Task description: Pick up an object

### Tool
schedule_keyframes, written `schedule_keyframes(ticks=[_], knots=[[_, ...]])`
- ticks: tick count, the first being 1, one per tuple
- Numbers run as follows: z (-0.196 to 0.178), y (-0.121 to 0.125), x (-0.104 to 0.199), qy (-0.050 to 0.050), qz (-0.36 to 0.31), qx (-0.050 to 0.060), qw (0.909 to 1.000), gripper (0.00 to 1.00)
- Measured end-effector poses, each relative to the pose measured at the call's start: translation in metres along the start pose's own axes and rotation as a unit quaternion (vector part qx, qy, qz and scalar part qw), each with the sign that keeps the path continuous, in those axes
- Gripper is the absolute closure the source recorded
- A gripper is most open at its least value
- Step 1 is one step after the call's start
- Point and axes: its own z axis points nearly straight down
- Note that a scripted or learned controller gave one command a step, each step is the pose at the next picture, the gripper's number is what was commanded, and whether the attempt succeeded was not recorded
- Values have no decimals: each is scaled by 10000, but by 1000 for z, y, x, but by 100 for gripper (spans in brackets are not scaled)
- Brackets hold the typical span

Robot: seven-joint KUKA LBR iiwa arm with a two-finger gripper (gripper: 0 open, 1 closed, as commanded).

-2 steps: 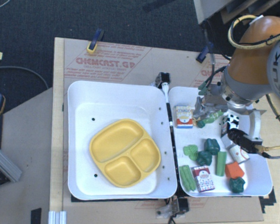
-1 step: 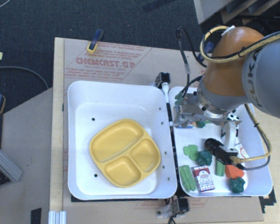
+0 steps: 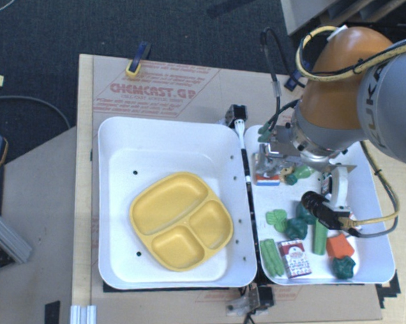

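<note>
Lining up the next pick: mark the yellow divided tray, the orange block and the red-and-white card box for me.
yellow divided tray (image 3: 159, 207), camera view, floor of its long compartment.
orange block (image 3: 339, 245), camera view, middle of its top face.
red-and-white card box (image 3: 295, 259), camera view, middle of its printed face.

Single fixed camera, mounted above the bench (image 3: 160, 84) and angled down at a slant. Both white bins are framed side by side: left bin (image 3: 112, 158), right bin (image 3: 378, 206). The arm (image 3: 363, 79) enters from the right, close beneath the lens.
</note>
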Motion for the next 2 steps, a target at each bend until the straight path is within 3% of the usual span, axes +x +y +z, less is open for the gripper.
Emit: schedule_keyframes(ticks=[2], knots=[[19,-8,-2,1,10,34,10000,100]])
